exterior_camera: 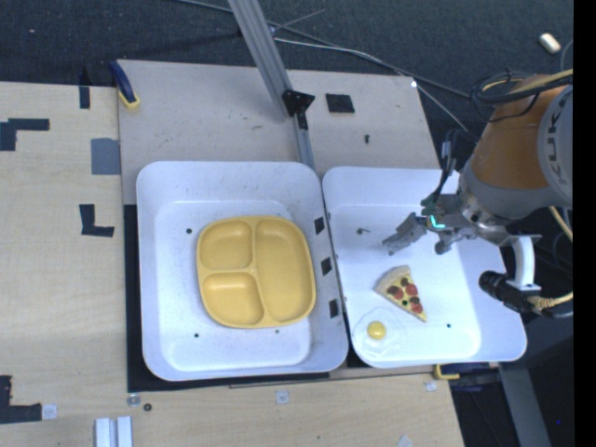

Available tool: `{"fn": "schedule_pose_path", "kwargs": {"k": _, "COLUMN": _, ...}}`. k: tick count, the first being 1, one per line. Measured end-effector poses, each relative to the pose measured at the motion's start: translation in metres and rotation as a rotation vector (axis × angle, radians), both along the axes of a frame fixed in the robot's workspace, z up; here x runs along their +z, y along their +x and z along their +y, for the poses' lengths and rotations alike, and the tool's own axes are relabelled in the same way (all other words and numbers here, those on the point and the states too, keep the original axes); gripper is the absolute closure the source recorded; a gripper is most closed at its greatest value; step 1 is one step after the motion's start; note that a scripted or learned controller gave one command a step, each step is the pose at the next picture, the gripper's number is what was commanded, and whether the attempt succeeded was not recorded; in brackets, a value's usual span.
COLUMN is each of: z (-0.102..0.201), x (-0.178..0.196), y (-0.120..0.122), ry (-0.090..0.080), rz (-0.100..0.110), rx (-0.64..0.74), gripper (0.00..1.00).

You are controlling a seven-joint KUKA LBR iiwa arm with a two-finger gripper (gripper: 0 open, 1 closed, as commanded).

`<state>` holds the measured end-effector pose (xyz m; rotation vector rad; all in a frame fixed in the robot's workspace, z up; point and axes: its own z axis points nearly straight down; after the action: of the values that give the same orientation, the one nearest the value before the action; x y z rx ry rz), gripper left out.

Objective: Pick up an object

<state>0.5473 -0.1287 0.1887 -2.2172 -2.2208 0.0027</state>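
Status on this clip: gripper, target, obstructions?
Gripper open, holding nothing, above right bin. Pizza slice toy and yellow ball loose below. Nothing in the way.

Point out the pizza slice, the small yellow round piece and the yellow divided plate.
pizza slice (pixel 403 291), camera view, middle of its topped face.
small yellow round piece (pixel 376 330), camera view, its centre.
yellow divided plate (pixel 254 271), camera view, the ridge where its compartments meet.
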Motion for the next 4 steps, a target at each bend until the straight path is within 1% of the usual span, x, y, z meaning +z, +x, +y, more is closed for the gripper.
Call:
{"fn": "schedule_pose_path", "kwargs": {"k": 1, "z": 0.0, "x": 0.0, "y": 0.0, "ry": 0.0, "rz": -0.001, "rx": 0.0, "gripper": 0.0}}
{"fn": "schedule_pose_path", "kwargs": {"k": 2, "z": -0.006, "x": -0.049, "y": 0.005, "ry": -0.001, "rz": 0.002, "rx": -0.001, "gripper": 0.0}}
{"fn": "schedule_pose_path", "kwargs": {"k": 3, "z": -0.006, "x": -0.102, "y": 0.005, "ry": -0.002, "rz": -0.002, "rx": 0.0, "gripper": 0.0}}
{"fn": "schedule_pose_path", "kwargs": {"k": 4, "z": -0.006, "x": -0.088, "y": 0.006, "ry": -0.004, "rz": -0.005, "rx": 0.0, "gripper": 1.0}}
